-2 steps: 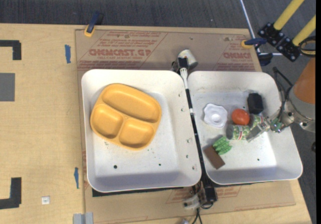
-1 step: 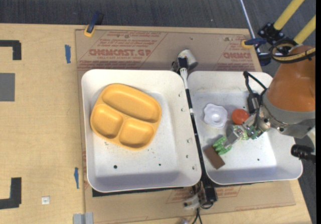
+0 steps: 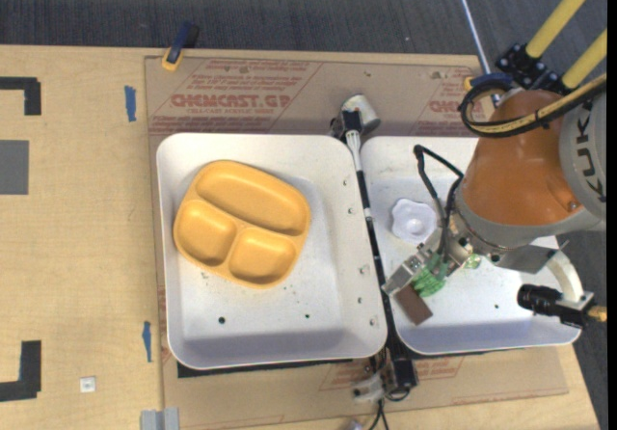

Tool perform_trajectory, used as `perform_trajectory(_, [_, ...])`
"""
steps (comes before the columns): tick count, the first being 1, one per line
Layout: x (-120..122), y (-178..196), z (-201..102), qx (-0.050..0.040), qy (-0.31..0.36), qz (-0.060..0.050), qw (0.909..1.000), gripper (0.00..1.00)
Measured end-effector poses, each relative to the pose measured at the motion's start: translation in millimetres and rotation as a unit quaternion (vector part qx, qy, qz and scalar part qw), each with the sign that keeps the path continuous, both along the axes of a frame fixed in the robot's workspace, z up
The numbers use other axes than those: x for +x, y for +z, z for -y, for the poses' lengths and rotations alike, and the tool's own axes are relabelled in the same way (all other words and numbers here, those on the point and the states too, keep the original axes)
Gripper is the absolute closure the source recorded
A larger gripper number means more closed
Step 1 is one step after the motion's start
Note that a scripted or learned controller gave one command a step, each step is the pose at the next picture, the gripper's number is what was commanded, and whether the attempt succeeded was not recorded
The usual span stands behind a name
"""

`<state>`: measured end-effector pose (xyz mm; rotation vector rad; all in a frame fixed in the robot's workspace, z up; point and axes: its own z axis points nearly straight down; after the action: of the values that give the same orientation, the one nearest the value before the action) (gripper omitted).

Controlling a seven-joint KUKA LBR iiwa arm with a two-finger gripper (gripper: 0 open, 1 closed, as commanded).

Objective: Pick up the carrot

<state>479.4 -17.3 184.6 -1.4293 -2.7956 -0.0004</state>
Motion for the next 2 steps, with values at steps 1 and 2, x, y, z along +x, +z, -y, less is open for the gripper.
perform_trajectory(1, [1, 114, 63, -0.0012, 0.049, 0.003, 0.9988, 0.00])
perform_trajectory(2, [71, 57, -32, -0.0003, 0.093, 0.002, 0.9956, 0.00])
